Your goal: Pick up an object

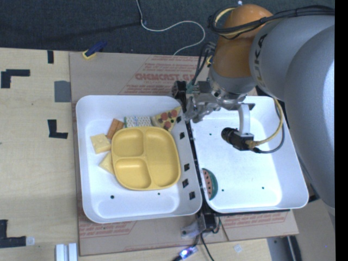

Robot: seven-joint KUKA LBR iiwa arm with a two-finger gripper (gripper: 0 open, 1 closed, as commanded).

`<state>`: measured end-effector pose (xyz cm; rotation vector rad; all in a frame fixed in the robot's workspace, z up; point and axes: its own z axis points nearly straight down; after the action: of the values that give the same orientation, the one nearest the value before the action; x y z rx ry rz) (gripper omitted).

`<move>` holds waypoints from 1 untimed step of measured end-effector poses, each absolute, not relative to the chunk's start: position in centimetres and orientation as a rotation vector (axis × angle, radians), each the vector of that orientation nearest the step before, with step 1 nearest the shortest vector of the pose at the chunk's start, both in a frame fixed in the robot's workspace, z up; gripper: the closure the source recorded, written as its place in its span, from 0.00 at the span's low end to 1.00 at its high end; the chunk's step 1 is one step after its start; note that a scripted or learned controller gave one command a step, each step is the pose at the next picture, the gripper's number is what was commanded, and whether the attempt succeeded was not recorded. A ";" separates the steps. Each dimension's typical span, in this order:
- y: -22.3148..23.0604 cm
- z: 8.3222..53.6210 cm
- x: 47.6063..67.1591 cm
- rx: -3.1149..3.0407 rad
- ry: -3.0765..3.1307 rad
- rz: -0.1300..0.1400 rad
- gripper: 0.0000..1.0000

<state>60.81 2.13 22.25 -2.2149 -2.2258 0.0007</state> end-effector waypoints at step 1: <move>2.4 23.3 60.1 -2.218 -2.223 0.001 1.00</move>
<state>60.14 2.43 23.33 -2.2179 -2.2229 0.0005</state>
